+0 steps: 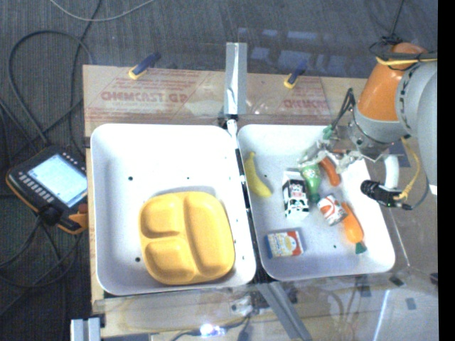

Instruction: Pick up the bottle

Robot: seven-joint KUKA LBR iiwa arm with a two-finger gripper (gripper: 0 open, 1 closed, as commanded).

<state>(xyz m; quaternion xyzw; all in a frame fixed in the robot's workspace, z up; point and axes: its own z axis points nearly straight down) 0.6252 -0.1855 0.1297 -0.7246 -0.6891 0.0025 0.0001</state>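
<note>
Bottle first: a small green plastic bottle (311,176) lies in the upper middle of the right white bin (370,258), beside a short orange sausage-shaped toy (330,171) and close to a black-and-white carton (295,196). The pincer (333,146) on the grey arm with its orange band (384,94) sits low just above the bottle, at the bin's upper right. Whether the pincer is released or clenched cannot be told from this angle. The step looks like the approach to a grasp. Next, the pincer must centre over the bottle, clear of the sausage toy, and close across its narrow body before lifting.
</note>
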